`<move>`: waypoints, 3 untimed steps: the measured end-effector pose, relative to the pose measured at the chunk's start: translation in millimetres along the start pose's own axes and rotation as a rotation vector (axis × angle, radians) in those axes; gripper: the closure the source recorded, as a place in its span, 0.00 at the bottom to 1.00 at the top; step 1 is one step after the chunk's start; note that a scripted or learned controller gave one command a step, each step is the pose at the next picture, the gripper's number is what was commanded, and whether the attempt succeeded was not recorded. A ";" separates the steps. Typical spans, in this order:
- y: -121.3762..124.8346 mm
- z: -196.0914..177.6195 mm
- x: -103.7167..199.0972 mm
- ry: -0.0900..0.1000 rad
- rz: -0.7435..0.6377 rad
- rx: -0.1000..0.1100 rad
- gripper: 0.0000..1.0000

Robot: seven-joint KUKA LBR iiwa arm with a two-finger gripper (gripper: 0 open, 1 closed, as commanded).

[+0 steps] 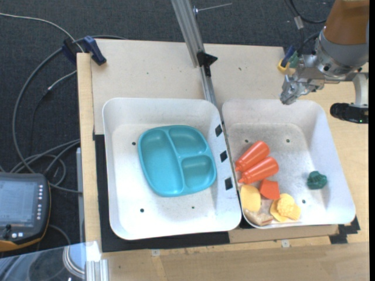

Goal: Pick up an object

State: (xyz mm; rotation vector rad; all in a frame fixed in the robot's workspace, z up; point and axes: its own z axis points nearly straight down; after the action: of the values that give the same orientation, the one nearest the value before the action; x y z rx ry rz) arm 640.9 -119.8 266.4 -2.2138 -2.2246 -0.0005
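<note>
My gripper point(288, 96) hangs above the far rim of the right bin point(328, 127), with nothing visible between its fingers. In that bin lie two orange carrot-like pieces point(256, 161), a small red-orange block point(269, 189), a pale yellow piece point(251, 198), a yellow lumpy piece point(285, 206) and a small dark green object point(317, 180) near the right wall. All of them sit well in front of the gripper. The left bin point(117, 174) holds a teal divided plate point(176, 158).
A slanted metal pole point(193, 34) runs down to the gap between the bins. A blue clamp point(94, 50) sits at the bench's far left corner. Cables and a tablet-like pendant point(22, 206) lie on the floor to the left.
</note>
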 end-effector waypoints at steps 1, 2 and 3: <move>-25.7 14.1 53.1 0.000 0.000 0.003 1.00; -61.1 22.3 102.1 0.001 0.000 0.004 1.00; -83.5 17.9 143.4 0.000 0.000 0.002 1.00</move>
State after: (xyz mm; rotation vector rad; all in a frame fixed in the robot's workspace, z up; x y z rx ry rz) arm 556.7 23.3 249.1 -2.2123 -2.2235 0.0018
